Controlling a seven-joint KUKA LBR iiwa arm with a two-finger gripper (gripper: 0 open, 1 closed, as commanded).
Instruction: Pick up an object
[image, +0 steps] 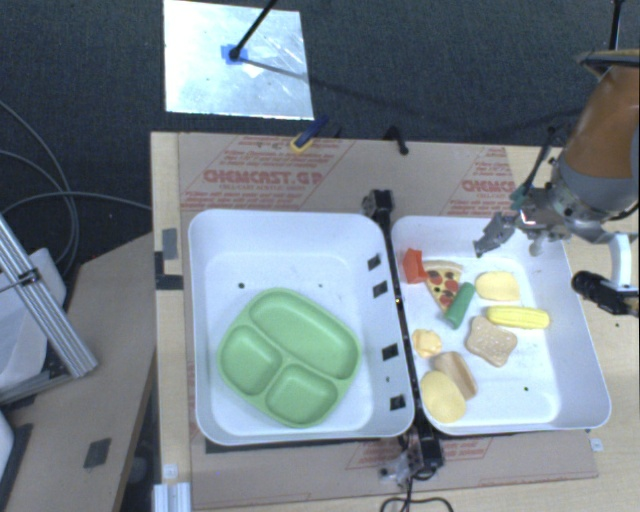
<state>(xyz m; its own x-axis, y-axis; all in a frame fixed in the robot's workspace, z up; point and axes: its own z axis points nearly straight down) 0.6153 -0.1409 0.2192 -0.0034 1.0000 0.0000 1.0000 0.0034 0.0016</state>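
Gripper (497, 238) hovered just beyond the pizza slice (441, 281), toward the right bin's (580, 400) far rim, its state unclear; descending among crowded toys risked nudging neighbours or closing on nothing.

Dark carpet floor (80, 80), shiny metal sheet (238, 60), cardboard-topped bench (270, 170).

toy food (470, 330) crowds the right bin (575, 400); its far right strip lies bare
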